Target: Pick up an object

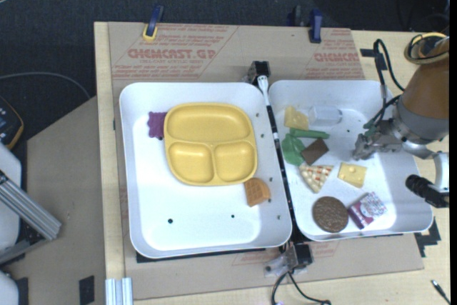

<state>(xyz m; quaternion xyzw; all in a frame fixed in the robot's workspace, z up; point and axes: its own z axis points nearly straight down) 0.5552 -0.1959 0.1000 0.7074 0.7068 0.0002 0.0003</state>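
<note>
One metal hand (364, 145), grip state unclear, hovers beside a holey yellow cheese wedge (351, 174).

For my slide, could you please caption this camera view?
Claw lowered into the right bin beside a cheese wedge.

grey arm (418, 126) with a broad orange band (black cable alongside), small metallic hand (363, 148).

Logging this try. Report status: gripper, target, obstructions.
Gripper low in right bin, nothing seen held. Cheese wedge just below it, untouched. Brown block and pizza slice lie farther left.
</note>
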